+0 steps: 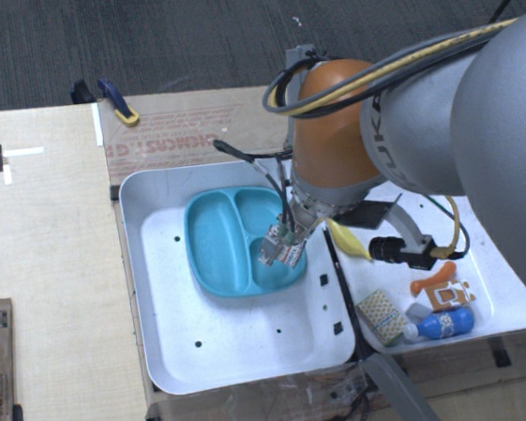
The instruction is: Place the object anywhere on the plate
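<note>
Pale wood-grain bench [44, 277] carries two shallow white bins side by side, with dark ribbed carpet beyond its far edge. In the left bin [165, 348], smooth plastic with rounded corners, lies a glossy turquoise plate [218, 248], a rounded oblong moulded into compartments. The grey arm, with its shiny orange band [333, 121], reaches in from the right, and its tool [281, 245] hangs over the plate's right-hand compartment, near the rim. Whether its fingers are apart or together cannot be told, nor whether anything sits between them. The right bin [496, 268] holds a curved yellow piece [344, 238], an orange toy shape [436, 281], a blue bottle lying on its side [443, 326] and a speckled tan block [381, 314].
</note>
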Motion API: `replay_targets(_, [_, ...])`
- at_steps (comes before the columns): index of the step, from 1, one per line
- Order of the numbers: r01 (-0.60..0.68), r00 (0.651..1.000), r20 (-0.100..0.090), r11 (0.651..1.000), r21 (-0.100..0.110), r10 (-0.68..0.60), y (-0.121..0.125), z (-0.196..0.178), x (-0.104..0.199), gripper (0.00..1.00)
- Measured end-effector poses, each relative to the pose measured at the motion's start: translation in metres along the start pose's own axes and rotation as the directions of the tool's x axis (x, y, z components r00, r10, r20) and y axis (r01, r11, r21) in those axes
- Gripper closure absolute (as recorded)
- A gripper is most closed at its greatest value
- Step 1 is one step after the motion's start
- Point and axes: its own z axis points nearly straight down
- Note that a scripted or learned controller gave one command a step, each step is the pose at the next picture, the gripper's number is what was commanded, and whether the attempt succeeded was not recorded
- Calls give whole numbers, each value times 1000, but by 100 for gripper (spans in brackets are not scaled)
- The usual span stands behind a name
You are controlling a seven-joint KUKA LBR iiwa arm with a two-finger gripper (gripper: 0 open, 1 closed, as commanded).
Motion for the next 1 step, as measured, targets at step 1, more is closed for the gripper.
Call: replay_targets(1, [-1,1000,1,1000,-1,1,0,0,-1,0])
